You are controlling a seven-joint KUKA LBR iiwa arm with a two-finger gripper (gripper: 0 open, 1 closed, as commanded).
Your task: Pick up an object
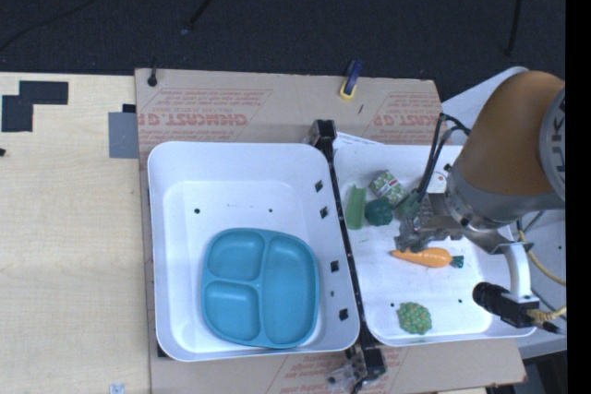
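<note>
While reaching in from the right, gripper [417, 235] low in the right bin [462, 314], just above the toy carrot [423, 257]; whether open or closed, cannot tell, tip too dark and cluttered to resolve. Nothing seen held. Carrot lying flat on the bin floor, orange body pointing left, small green stub at its right end, very close beneath the gripper; contact not resolvable. Just left of the gripper: dark green round item [378, 212], and beside that a long light-green piece [355, 207] standing along the bin's left wall. Green-and-white patterned object [387, 186] just above those two. Bumpy light-green lump [415, 318] well apart, near the bin's front edge. Orange-banded wrist and grey arm body [510, 148] looming over the bin's right side. Left bin [185, 171] adjacent, holding a blue divided plate [260, 288] toward its front. Both bins on a cardboard sheet [240, 111].
</note>
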